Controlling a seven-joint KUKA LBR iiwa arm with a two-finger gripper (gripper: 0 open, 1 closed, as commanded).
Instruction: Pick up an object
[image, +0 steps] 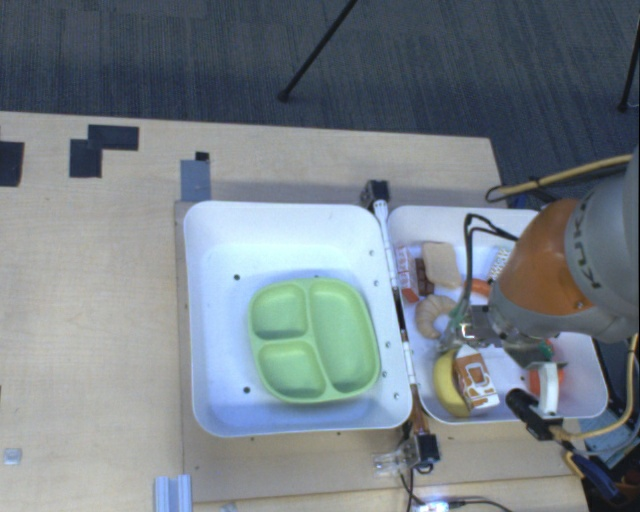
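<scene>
The right white bin (590, 400) holds several small objects. A yellow banana-shaped piece (446, 386) lies near its front wall, with an orange and white box (476, 381) leaning against it. A beige round item (431, 317) sits left of centre, and a brown and cream item (440, 266) lies further back beside a red and white packet (403, 270). My gripper (466, 336) hangs low over the middle of this bin, just above the box and the banana piece and right of the beige item. The wrist hides its tips.
The left white bin (205, 300) holds a green divided plate (314, 340) in its middle. A ridge (392, 300) separates the two bins. The orange-banded arm (545, 275) covers the right bin's centre and back right.
</scene>
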